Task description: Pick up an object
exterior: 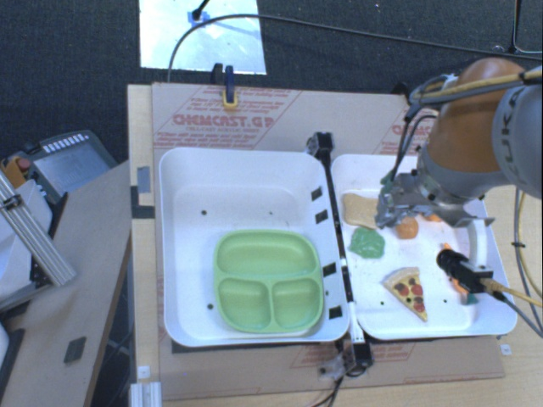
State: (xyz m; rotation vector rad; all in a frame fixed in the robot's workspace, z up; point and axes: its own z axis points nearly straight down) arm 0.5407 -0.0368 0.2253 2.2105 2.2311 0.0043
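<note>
Two shallow white bins (254, 164) are shown side by side. In the right bin, toward its far edge, the gripper (392, 213) is lowered among scattered toy foods, presumably for a pick: a small orange ball (408, 227) just beside it, a tan slab (360, 209), a green lump (368, 242). The claw's state cannot be told, being hidden by the wrist.

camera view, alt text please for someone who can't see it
A grey and orange robot arm lowers its pincer into the right white bin, among a pizza slice toy, a green lump, an orange ball and a tan slice. The left white bin holds a green divided plate.
</note>
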